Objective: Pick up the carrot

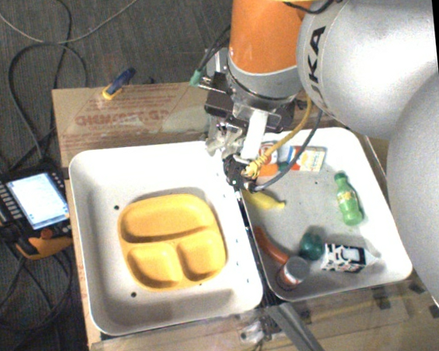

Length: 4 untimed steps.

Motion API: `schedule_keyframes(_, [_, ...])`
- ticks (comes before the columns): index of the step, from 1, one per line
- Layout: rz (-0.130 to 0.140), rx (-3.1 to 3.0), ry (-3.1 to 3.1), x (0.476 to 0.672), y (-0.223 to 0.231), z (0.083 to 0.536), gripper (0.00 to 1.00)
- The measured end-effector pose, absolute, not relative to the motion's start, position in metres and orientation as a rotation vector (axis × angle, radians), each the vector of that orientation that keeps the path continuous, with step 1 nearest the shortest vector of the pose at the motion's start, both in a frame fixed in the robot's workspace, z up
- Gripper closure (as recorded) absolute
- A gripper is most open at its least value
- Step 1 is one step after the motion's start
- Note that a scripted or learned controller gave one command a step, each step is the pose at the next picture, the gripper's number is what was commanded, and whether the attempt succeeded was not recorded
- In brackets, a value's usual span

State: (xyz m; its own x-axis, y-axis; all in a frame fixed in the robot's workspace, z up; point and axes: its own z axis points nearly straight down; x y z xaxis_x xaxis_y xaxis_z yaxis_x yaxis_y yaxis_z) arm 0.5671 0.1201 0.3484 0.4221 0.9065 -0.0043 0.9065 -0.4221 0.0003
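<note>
While the arm [346, 48] fills two o'clock, we see the gripper [239, 173] at the right bin's [385, 266] ten o'clock edge, and cannot tell its grasp; the carrot [267, 245] lies at seven o'clock.

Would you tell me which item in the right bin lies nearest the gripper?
The yellow banana, just below the gripper at the bin's left side. The green bottle and teal cup lie farther away.

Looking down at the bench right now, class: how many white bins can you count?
2. The left bin holds a yellow divided tray. The right bin lies beside it, holding a green bottle and other small items; the arm hides its top edge.
</note>
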Motion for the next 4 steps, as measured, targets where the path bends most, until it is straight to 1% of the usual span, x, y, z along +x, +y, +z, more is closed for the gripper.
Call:
schedule_keyframes(1, [-0.009, 2.793, 1.434, 0.517, 0.149, 0.266, 1.0])
schedule_keyframes(2, [-0.01, 2.793, 1.435, 0.517, 0.149, 0.266, 0.0])
schedule_keyframes(3, [-0.013, 2.778, 1.473, 0.495, 0.115, 0.136, 0.0])
schedule_keyframes(4, [-0.024, 2.779, 1.474, 0.493, 0.115, 0.143, 1.0])
